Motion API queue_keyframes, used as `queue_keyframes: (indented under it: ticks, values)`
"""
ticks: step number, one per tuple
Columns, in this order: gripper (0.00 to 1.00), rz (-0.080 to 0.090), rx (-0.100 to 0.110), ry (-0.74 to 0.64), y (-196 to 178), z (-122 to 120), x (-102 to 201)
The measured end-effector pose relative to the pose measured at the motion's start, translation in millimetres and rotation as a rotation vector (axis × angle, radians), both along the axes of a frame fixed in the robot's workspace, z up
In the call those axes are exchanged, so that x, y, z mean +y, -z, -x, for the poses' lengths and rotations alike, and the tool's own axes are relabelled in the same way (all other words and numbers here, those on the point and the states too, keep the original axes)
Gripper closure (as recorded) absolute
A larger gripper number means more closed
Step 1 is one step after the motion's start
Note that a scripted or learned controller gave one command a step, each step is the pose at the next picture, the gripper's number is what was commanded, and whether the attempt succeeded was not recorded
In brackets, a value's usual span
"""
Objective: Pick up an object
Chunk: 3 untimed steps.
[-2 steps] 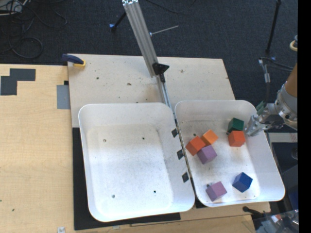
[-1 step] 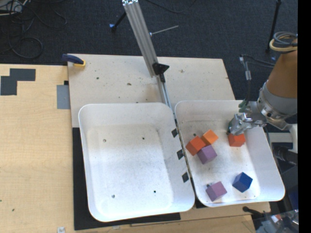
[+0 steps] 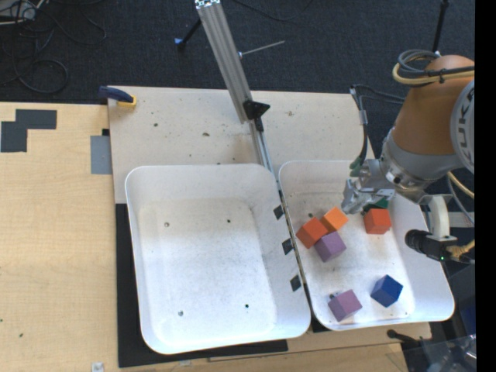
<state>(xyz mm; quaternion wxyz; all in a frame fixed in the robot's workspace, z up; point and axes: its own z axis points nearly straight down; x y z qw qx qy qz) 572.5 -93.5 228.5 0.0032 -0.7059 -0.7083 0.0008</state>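
The right bin (image 3: 308,178) holds several blocks. A light orange block (image 3: 335,219) touches a darker orange-red block (image 3: 313,231), with a purple block (image 3: 331,246) just below them. A red-orange block (image 3: 377,220) lies to the right, a small green piece (image 3: 381,203) right above it. Nearer the front sit a second purple block (image 3: 344,304) and a blue block (image 3: 387,291). My gripper (image 3: 358,198) hangs low over the bin, just up and right of the light orange block and left of the red-orange one. Nothing shows between its fingers.
The left bin (image 3: 155,208) sits beside the right one, joined by black clips (image 3: 287,246). A slanted aluminium rail (image 3: 229,56) rises behind the bins. A blue and yellow clamp (image 3: 118,96) lies at the bench's far left corner. The arm (image 3: 426,122) covers the right bin's far right corner.
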Motion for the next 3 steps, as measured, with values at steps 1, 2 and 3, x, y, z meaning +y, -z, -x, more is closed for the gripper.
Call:
queue_keyframes:
  ticks: [1, 2, 3]
  values:
    - [1.0, 0.001, -0.005, -0.001, -9.7, -17.6, 52.7]
    - [1.0, 0.002, -0.005, 0.0, -15.0, -37.0, 96.8]
    - [1.0, 0.002, -0.005, 0.0, -17.0, -49.7, 153.6]
